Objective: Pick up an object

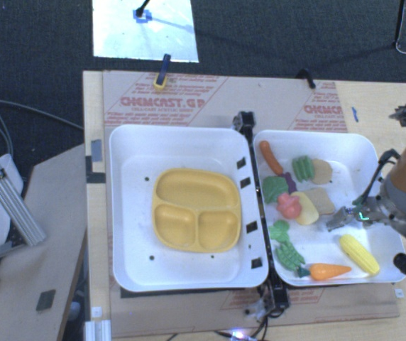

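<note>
The left bin (128,190) contains one item: a yellow divided plate (196,209) with three compartments, lying flat near the bin's centre. The right bin (363,151) sits just beside the left bin and contains all the toy food.

Positions below are given relative to the pink strawberry (289,205), which lies near the middle of the right bin's left half.

- Orange sausage (271,158): above the strawberry, near the bin's upper left corner, lying at a slant.
- Green pepper (303,168): above and slightly right, ribbed.
- Tan potato (321,170): touching the pepper's right side.
- Dark green broccoli (275,188): just above and left of the strawberry.
- Yellow lemon piece (306,209): touching the strawberry's right side.
- Beige bread piece (324,201): just right of the lemon piece.
- Green leafy pieces (284,246): below the strawberry.
- Orange carrot (328,270): below and right, lying flat near the bin's lower edge.
- Yellow corn cob (359,254): well to the lower right, slanted, with a ridged surface.

The gripper (345,219) is inside the right bin, right of the strawberry, between the bread piece and the corn cob. Its fingers stand apart with nothing between them.
</note>
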`<state>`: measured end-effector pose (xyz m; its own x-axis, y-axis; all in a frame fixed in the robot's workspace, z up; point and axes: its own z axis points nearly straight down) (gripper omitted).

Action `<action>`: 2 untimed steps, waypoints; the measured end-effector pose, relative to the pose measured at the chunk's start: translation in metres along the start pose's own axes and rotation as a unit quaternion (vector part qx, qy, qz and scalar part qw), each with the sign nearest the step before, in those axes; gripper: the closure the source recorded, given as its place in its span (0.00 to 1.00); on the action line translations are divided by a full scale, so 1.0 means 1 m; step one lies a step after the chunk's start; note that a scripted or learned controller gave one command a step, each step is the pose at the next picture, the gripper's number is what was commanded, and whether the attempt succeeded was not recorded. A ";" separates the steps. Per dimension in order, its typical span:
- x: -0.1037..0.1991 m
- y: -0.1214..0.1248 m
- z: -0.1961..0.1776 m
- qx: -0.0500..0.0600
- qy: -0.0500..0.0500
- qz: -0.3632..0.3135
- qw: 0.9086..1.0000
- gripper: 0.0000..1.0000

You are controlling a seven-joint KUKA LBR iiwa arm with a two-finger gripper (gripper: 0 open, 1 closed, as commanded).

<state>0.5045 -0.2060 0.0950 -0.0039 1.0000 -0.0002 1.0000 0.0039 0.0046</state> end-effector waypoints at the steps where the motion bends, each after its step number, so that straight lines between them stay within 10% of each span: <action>1: 0.000 0.001 -0.011 -0.002 0.000 -0.001 1.000 1.00; 2: 0.000 0.001 -0.010 -0.001 0.000 -0.001 1.000 0.00</action>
<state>0.5053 -0.2058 0.1053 -0.0055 1.0000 -0.0001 1.0000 0.0055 0.0070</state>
